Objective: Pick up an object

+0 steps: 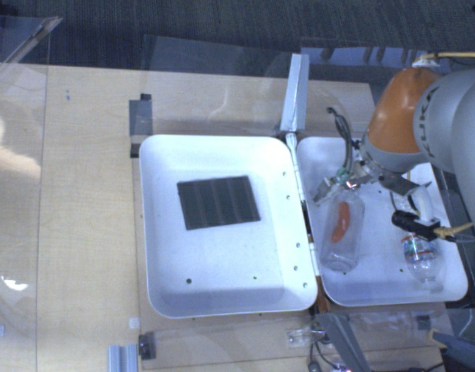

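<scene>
No legible text or labels

Grey arm, orange band, black cable.

- I see a pale wooden bench filling most of my view.
- Dark carpet floor runs along twelve o'clock.
- Clear plastic sheets stand at nine o'clock, catching soft glare.
- A metal bar rises at one o'clock, between the two white bins.
</scene>
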Controlling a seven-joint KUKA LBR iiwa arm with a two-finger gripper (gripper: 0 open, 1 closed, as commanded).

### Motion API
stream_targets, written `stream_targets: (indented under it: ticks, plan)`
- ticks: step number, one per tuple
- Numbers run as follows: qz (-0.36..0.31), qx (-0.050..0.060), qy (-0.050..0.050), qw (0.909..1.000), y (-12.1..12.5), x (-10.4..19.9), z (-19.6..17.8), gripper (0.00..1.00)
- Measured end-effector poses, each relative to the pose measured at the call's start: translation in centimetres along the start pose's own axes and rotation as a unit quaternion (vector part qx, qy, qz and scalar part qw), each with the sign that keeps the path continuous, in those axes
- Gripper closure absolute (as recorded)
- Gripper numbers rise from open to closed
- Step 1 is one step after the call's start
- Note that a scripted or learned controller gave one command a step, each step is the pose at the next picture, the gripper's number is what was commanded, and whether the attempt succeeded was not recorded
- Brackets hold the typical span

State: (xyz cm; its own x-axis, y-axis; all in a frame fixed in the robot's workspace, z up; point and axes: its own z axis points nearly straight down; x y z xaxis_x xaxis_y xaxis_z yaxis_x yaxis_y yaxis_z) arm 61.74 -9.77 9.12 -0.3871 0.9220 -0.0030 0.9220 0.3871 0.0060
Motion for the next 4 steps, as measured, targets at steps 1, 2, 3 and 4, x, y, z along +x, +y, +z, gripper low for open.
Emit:
stream_targets:
  ticks: [1, 2, 3, 4]
  plan:
    - [-0.012, -0.004, -0.002, 0.9999, -4.9, 2.8, 0.0, 0.0]
    - [0.014, -0.006, -0.004, 0.9999, -9.3, 4.5, -0.1, 0.0]
    - [0.014, -0.01, -0.005, 0.9998, -8.9, 4.4, -1.3, 1.0]
    - [0.013, -0.01, -0.005, 0.9998, -8.9, 4.4, -1.3, 0.0]
